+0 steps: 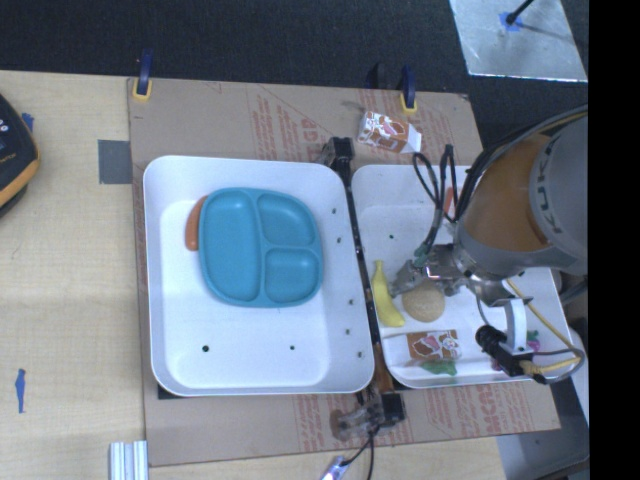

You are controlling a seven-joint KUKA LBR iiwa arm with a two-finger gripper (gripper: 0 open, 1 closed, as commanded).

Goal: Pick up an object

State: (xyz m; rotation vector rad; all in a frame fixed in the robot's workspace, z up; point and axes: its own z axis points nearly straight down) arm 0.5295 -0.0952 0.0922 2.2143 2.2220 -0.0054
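In the right bin point(395, 203) my gripper point(428, 272) hangs low, just above a round tan bun-like object point(424, 304). A yellow banana point(386, 295) lies along the bin's left wall, next to the bun. Near the bin's front edge rests a small printed packet point(434, 346) with a green item point(437, 368) beside it. The grey arm with its orange band point(505, 208) covers the right part of this bin. Nothing shows between the gripper's fingers.
The left bin point(175, 338) holds a blue divided plate point(262, 246) with an orange object point(191, 225) peeking from under its left edge. A printed packet point(388, 133) lies on the cardboard behind the right bin. Cables trail near the arm.
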